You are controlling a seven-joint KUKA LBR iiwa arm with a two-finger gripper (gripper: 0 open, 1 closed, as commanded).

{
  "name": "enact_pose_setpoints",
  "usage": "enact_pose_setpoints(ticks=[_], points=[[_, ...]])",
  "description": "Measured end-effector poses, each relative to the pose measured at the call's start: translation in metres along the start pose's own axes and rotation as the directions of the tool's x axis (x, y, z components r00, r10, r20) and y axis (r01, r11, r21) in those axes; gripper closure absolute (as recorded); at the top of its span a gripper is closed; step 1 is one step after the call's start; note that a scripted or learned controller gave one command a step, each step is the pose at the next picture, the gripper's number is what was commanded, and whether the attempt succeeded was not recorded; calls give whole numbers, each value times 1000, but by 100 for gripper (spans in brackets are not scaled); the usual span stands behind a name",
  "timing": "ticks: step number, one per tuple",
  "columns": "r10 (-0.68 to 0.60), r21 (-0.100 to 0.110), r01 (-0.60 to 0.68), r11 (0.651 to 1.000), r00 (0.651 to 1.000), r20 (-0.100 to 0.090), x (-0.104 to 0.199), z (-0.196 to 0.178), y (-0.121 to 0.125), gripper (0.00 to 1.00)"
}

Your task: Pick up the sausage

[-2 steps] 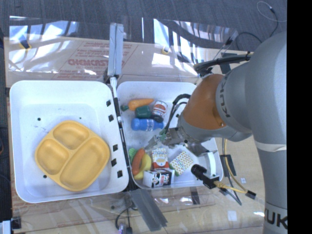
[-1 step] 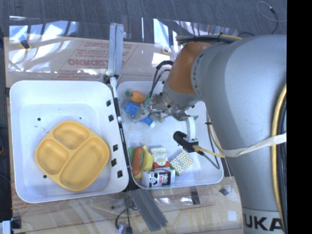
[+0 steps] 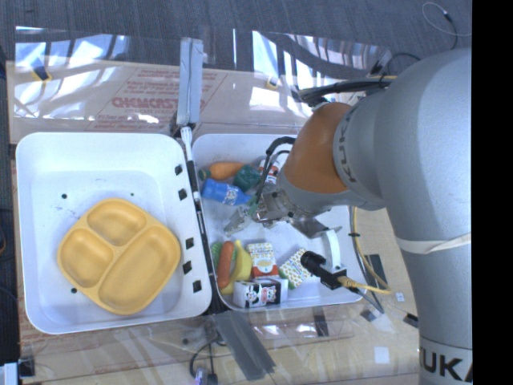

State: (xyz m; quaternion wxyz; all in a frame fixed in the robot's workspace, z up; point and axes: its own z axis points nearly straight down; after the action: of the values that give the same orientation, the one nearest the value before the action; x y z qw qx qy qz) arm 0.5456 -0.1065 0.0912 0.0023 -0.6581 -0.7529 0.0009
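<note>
The gripper is seen low over the middle of the right bin, at the end of the grey arm with its orange band. Whether it is open or closed cannot be told, and nothing can be made out in its hold. Just beyond it, toward the bin's far wall, a blue object and an orange carrot-like piece are found. The sausage is placed nearer than the gripper, close to the bin's left wall; it is reddish-orange, elongated, and lies beside a yellow banana. A small milk carton rests by the bin's near wall. A yellow divided plate lies in the left bin.
</note>
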Motion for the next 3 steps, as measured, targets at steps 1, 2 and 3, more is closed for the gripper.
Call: enact_pose_setpoints(ticks=[1, 2, 3], points=[[-3, 2, 3, 1000, 1000, -1, 0, -10, 0, 100], [-4, 2, 4, 1000, 1000, 0, 0, -10, 0, 0], [147, -3, -147, 989, 989, 1, 13, -1, -36, 0]])
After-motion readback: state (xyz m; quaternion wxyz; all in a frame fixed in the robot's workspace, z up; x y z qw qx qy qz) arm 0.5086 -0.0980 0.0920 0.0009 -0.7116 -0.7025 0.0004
